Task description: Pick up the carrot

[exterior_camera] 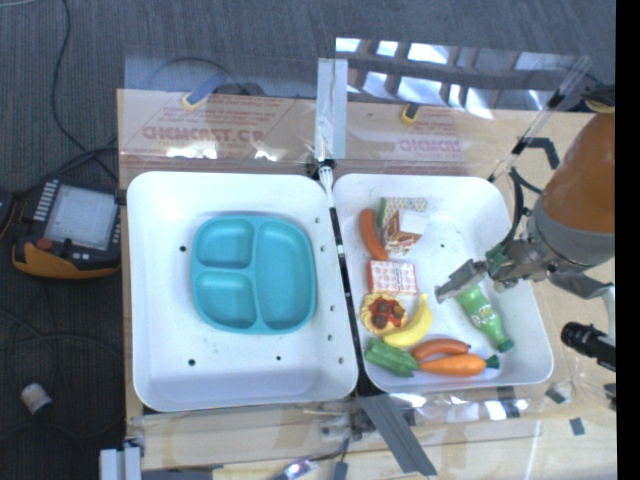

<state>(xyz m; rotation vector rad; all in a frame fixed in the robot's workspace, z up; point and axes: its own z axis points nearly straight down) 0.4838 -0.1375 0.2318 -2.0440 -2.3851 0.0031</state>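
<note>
The carrot (455, 365), orange with a green stub at its right end, lies flat along the front wall of the right bin (520, 368). A reddish sausage-shaped piece (440, 348) lies touching it just behind. My gripper (462, 280) hangs over the right half of this bin, pointing left and down, about a hand's width behind the carrot and above the green bottle (484, 318). Nothing shows in its grasp. The orange-banded arm (590, 183) comes in from the right.
Around the carrot lie a green cucumber (392, 358), a banana (415, 326), a small tart (385, 311), a red box (392, 276), a sandwich pack (403, 223) and a sausage (371, 233). The left bin (160, 368) holds a teal divided plate (252, 273).
</note>
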